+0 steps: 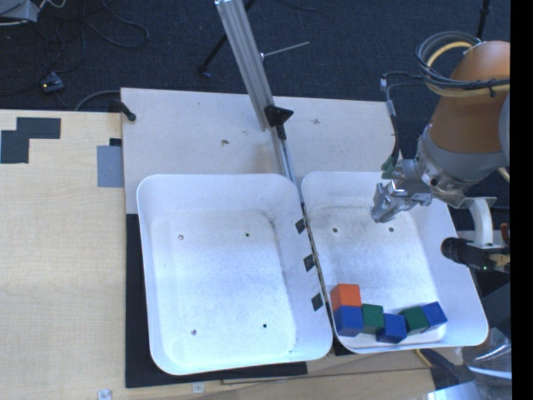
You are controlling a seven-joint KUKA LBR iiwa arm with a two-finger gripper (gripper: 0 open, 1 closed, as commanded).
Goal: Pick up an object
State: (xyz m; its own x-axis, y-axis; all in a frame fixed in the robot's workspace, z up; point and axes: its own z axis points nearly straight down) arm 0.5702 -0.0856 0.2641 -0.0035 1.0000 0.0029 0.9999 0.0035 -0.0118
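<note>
Several small blocks lie in a row along the near edge of the right bin [462, 290]: an orange block [346, 295], a blue block [349, 318], a green block [372, 314], a second blue block [391, 327], another green one [414, 318] and a blue one [433, 312]. My gripper [385, 207] hangs over the far part of the right bin, well above and behind the blocks, with nothing seen in it. Its fingertips are too small to read.
The left bin [158, 248] sits beside the right one, split by a divider with black clips [309, 261]. A slanted aluminium bar [250, 65] rises behind the bins. A light wooden surface [58, 248] lies to the left.
</note>
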